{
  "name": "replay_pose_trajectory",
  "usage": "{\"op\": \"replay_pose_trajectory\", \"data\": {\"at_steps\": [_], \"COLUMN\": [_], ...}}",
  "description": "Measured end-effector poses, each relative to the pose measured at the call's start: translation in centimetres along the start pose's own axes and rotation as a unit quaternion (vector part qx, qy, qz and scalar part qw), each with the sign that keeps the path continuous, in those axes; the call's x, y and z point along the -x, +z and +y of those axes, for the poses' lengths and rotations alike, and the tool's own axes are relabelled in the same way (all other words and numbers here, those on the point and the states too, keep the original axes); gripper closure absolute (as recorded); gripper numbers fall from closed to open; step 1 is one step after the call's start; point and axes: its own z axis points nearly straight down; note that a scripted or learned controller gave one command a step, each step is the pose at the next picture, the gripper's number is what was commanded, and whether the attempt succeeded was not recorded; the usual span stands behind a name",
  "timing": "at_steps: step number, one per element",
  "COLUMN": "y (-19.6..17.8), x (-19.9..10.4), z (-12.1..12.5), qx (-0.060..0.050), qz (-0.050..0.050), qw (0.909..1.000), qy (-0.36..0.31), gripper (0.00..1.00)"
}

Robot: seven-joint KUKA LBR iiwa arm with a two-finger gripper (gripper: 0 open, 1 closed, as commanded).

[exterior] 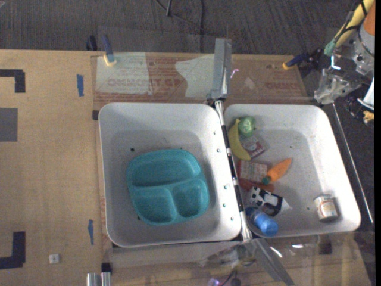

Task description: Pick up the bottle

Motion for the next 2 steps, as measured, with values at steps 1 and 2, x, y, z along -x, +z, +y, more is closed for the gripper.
{"op": "replay_pose_trajectory", "data": {"at_steps": [1,2], "y": [0.24,0.24], "x": [-2.79,-2.78], "z": [-5.89,-5.89], "qx": [0.0,0.0], "qz": [0.0,0.0], "qw": [1.0,1.0], "qy": [0.004,0.004], "gripper": [1.0,0.0]}}
